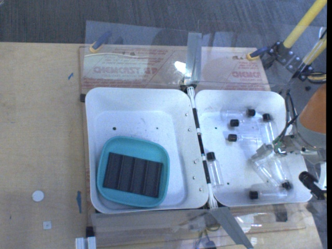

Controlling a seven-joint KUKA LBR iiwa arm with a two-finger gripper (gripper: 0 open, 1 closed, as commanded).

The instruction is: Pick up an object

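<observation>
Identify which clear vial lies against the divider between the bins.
The vial with the black cap at the right bin's left wall; the other vials lie further right.

At the right edge of the frame, the arm (316,115) shows as a rounded orange band over a grey collar. Below it sits a pale grey wrist block with a flat face. Thin dark cables (288,119) curve down its left side, and a small spot of green shows where they meet the block. The gripper (265,153) is a slim, silvery metal piece jutting left from the block. At the lower right of the frame, a black rounded fitting (311,183) hangs beneath the grey body.
</observation>
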